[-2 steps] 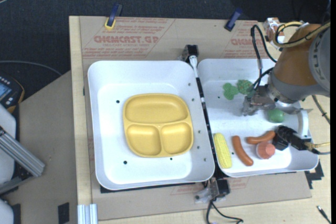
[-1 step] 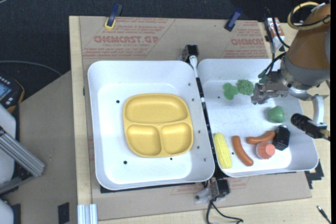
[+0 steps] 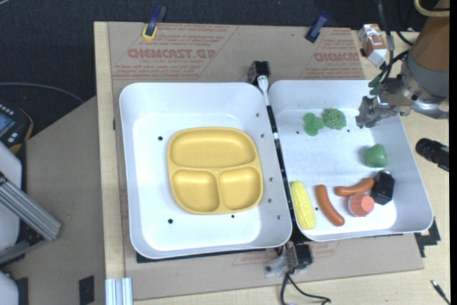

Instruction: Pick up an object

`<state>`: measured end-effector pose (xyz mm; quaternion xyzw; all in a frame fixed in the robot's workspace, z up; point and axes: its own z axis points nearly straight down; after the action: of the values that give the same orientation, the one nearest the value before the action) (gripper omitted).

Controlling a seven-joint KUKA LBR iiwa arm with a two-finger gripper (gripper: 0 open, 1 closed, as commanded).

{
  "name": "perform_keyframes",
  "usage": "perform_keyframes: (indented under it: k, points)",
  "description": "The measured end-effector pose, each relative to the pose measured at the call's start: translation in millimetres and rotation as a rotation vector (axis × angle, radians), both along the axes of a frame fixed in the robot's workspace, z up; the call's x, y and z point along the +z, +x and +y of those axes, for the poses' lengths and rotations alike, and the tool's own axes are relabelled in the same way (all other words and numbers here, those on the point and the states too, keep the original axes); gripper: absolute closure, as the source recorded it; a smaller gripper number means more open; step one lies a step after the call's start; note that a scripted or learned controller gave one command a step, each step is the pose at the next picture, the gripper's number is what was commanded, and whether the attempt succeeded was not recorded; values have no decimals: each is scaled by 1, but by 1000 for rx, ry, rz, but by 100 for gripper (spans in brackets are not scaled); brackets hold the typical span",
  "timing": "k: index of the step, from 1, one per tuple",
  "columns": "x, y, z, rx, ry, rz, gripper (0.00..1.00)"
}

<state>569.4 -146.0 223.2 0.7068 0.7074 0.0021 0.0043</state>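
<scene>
On my feed the left bin (image 3: 136, 153) holds a yellow divided plate (image 3: 214, 169), lying flat near its middle with one long compartment on the far side and two smaller ones on the near side. A black clip (image 3: 260, 71) sits at the far end of the seam where the two bins meet.

In the right bin (image 3: 407, 214) I see the toy food spread out. A corn cob (image 3: 303, 204) lies along the near left wall. Just right of it a reddish sausage (image 3: 329, 204) lies at a slant, and a second, more orange sausage (image 3: 355, 188) lies beyond it, its right end touching a black block (image 3: 383, 187). A round pink-red piece (image 3: 362, 205) sits just near of that block. Farther back, two green broccoli pieces (image 3: 323, 121) rest side by side near the middle of the bin, and a smooth green piece (image 3: 375, 154) lies alone toward the right wall.

The gripper (image 3: 368, 115) hangs over the far right part of this bin, just right of the broccoli and beyond the smooth green piece. I see nothing between its fingers, and I cannot tell whether they stand open or closed.
</scene>
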Motion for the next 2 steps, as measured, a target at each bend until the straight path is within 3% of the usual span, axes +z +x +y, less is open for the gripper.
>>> perform_keyframes:
  k: [1, 2]
  points:
    - [2, 1, 0, 0, 2, 5, 100]
    - [3, -15, 55, 5, 6, 12, 100]
